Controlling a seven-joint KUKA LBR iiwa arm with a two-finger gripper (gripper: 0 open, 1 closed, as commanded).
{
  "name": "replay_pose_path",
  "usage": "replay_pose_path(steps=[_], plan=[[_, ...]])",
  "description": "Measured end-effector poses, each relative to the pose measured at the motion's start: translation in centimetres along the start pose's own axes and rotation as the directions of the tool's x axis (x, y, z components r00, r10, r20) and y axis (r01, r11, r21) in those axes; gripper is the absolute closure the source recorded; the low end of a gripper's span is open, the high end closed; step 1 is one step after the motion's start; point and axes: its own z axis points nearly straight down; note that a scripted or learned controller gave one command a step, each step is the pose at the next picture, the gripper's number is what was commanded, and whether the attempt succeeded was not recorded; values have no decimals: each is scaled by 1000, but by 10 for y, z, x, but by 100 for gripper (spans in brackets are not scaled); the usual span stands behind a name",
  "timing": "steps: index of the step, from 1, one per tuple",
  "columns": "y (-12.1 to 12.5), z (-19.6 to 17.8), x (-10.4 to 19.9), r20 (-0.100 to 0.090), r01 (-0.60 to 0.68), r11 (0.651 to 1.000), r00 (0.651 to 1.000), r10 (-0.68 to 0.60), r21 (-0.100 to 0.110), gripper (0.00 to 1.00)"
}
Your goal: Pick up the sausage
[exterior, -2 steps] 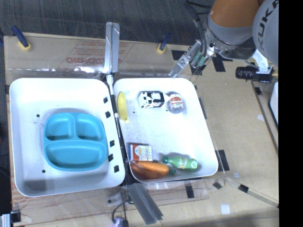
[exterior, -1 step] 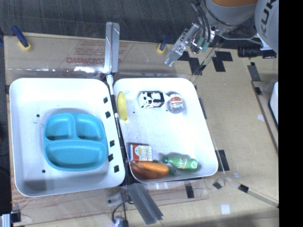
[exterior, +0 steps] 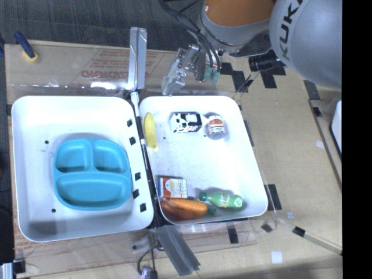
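**Sausage wedged in a crowded corner**

The sausage [exterior: 185,208] lies at the near wall of the right bin [exterior: 247,156], close to its left corner. It is orange-brown and long, lying almost flat. A small juice carton [exterior: 173,187] touches it from above, and a green bottle [exterior: 222,200] lies just beside its right end. My gripper [exterior: 185,68] hangs above the far rim of this bin, well apart from the sausage, with the fingers spread and nothing between them.

I think the danger is the crowding. My fingers may hit the carton or the bin wall while descending, or close on the bottle instead. The round sausage may also slip out.
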Motion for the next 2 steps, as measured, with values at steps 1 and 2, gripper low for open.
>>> replay_pose_path(steps=[1,2], plan=[[0,0,0,0,0,1000,1000,0,0,0],[-28,131,-4,-1,24,1000,1000,-24,0,0]])
